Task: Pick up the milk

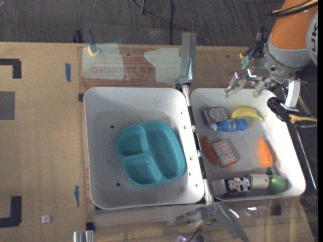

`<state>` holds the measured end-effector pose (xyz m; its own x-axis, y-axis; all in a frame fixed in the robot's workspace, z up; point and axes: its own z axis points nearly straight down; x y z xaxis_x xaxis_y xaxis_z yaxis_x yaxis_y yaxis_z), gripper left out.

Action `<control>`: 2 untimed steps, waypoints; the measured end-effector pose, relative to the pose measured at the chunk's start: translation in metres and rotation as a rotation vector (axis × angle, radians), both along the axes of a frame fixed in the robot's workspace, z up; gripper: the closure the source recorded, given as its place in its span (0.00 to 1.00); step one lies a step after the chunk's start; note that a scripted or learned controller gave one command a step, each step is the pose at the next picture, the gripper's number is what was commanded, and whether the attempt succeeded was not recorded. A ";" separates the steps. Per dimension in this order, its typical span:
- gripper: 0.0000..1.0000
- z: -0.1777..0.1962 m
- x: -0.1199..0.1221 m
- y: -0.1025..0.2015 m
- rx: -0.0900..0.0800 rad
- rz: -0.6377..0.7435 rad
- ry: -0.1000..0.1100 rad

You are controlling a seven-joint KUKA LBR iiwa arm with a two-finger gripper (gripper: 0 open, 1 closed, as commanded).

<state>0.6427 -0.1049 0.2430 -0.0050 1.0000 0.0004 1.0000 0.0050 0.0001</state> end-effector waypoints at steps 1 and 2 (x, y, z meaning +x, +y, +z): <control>0.00 -0.132 -0.044 -0.051 0.000 0.172 -0.002; 0.00 -0.101 -0.087 -0.049 0.000 0.345 -0.001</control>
<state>0.5560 -0.1535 0.1419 -0.3429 0.9394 0.0004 0.9394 0.3429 0.0014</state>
